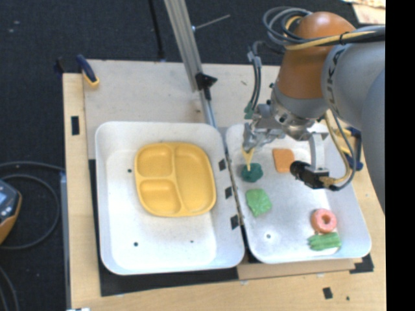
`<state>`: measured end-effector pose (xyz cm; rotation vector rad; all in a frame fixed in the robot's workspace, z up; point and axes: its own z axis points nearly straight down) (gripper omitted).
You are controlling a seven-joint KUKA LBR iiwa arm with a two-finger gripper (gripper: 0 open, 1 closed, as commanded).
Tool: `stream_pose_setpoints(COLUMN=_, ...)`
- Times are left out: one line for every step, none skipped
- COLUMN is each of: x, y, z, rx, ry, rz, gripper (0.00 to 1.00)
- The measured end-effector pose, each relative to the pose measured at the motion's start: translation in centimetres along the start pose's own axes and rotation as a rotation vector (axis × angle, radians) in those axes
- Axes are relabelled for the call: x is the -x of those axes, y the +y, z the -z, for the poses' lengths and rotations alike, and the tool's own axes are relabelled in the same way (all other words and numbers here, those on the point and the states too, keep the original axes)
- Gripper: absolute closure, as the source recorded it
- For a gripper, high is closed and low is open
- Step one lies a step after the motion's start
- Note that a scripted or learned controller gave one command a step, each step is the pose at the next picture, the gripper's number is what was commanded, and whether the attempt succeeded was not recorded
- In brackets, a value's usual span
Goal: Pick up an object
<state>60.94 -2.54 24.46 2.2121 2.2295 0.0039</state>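
Note:
My gripper [249, 145] hangs over the upper left corner of the right bin [347, 203]. Directly below it lies a small dark green object [252, 172] with a thin yellow stem [247, 155] that reaches up to the gripper's tip. Whether the stem is gripped is unclear. An orange block [283, 160] lies just right of it. A light green piece [258, 201] sits below the dark green one. Near the bin's lower right corner are a pink ring [323, 220] and a green piece [323, 241].
The left bin [117, 238] holds a yellow divided plate [175, 177]. A metal post [188, 50] rises at a slant behind the bins. A black cable part [310, 173] of the arm hangs over the right bin beside the orange block.

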Motion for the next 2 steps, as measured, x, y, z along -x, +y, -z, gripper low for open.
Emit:
stream_pose_setpoints(x=-5.5, y=1.8, z=-0.4, rx=0.0, ry=0.0, rz=0.0, gripper=1.0)
stream_pose_setpoints(x=-10.3, y=2.7, z=-1.2, rx=-0.001, ry=0.0, rz=-0.001, gripper=1.0)
